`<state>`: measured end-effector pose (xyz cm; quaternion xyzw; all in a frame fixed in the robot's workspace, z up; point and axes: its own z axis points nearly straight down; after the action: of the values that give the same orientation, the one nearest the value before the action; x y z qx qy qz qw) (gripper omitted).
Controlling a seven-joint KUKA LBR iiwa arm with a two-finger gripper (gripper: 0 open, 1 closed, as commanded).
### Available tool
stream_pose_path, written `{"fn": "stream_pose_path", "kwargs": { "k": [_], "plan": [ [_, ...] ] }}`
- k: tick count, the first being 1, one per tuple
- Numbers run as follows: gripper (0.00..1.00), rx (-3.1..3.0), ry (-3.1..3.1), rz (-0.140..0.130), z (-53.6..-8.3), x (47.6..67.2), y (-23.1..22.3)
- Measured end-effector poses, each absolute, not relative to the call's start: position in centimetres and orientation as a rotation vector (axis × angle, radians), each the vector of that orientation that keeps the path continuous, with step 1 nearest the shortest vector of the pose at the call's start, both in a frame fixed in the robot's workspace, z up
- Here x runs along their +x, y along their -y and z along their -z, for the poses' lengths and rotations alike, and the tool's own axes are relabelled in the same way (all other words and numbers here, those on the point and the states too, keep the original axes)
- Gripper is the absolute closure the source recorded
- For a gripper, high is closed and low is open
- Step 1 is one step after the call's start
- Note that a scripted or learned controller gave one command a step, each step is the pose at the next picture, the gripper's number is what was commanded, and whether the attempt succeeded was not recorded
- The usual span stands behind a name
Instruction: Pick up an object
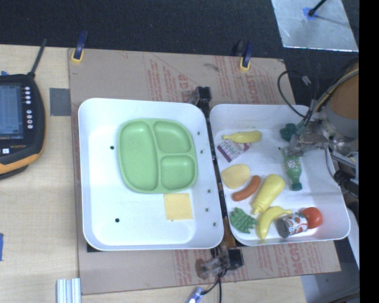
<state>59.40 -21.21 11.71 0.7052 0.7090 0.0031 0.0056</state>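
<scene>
Hovering near the right bin's [341, 229] far edge over a green bottle [294, 171], the end effector's [299, 142] state is unclear.

The bench [25, 232] bears a cardboard sheet [145, 81], two white bins [95, 188] and a pendant [9, 128].

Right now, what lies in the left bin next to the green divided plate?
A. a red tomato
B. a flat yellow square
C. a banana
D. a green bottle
B: a flat yellow square sits just below the green divided plate in the left bin; the other items listed lie in the right bin.
</scene>
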Motion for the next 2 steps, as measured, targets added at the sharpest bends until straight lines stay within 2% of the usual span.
{"fn": "stream_pose_path", "kwargs": {
  "k": [1,2],
  "plan": [
    [0.0,2.219,-2.228,0.003,-16.4,53.5,21.2],
    [1.0,2.216,-2.232,0.006,-17.4,53.5,21.3]
  ]
}}
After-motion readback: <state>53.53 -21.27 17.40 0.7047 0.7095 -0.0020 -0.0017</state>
